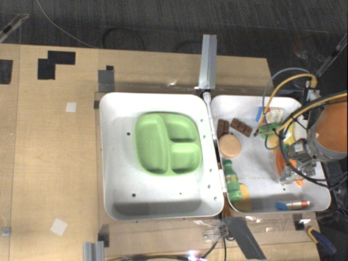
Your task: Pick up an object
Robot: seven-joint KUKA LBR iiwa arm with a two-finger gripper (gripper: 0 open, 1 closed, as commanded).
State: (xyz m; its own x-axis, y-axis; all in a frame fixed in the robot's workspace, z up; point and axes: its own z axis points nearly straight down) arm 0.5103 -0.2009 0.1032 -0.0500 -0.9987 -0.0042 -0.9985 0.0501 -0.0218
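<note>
Gripper (287, 167) state unclear, low in right bin (255, 197) near two chocolate bars (232, 127)

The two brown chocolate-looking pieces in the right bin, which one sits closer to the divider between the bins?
The upright darker brown piece, lying right beside the divider. The other brown piece lies slanted farther toward the bin's middle.

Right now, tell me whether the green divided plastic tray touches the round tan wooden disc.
Apart. The camera view shows the green divided tray in the left bin and the tan disc in the right, bin walls between them.
</note>
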